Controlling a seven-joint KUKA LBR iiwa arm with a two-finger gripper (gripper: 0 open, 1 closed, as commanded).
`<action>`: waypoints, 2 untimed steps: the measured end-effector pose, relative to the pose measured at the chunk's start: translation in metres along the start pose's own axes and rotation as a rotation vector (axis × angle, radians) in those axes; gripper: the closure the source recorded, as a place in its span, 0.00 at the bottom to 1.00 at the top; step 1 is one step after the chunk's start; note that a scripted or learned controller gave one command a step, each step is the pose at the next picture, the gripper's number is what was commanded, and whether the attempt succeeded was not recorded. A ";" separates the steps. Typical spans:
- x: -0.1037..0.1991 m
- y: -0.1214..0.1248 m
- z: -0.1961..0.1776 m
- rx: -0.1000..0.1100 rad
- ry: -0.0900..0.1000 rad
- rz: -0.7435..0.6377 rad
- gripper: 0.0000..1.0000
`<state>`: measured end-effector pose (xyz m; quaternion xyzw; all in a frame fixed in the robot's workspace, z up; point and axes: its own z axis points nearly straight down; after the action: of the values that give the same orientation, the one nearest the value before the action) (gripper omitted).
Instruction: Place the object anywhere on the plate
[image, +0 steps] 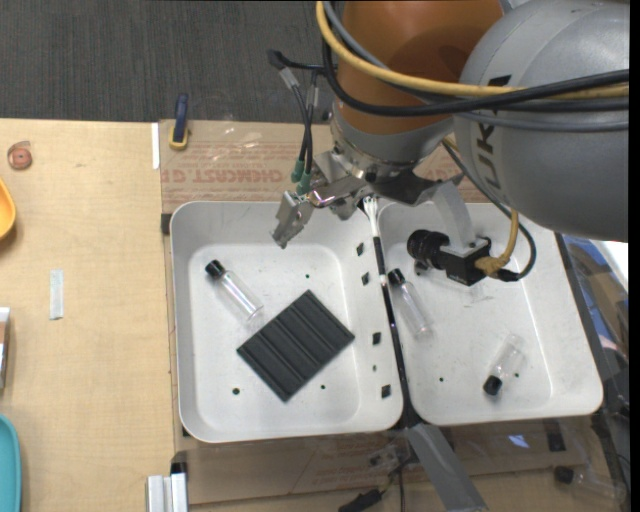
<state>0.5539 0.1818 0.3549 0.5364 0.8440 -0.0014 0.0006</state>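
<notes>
A black ribbed plate (296, 344) lies flat in the left bin (195, 400), turned at a slant. A clear vial with a black cap (230, 288) lies on the bin floor just up and left of the plate, apart from it. My gripper (288, 224) hangs over the far part of the left bin, above and right of that vial and beyond the plate. Nothing shows in its grasp. The big grey and orange arm hides the bins' far rims.
In the right bin (560, 400) a second capped vial (408, 300) lies near the divider, and a third (502, 368) lies near the front right. A black cable fitting (445, 255) hangs from the arm over the right bin. Wooden bench lies to the left.
</notes>
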 end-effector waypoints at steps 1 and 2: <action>0.002 0.073 0.081 0.000 0.000 -0.244 0.00; -0.012 0.090 0.162 0.002 0.001 0.035 0.00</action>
<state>0.6406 0.2085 0.1926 0.5509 0.8346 -0.0019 -0.0002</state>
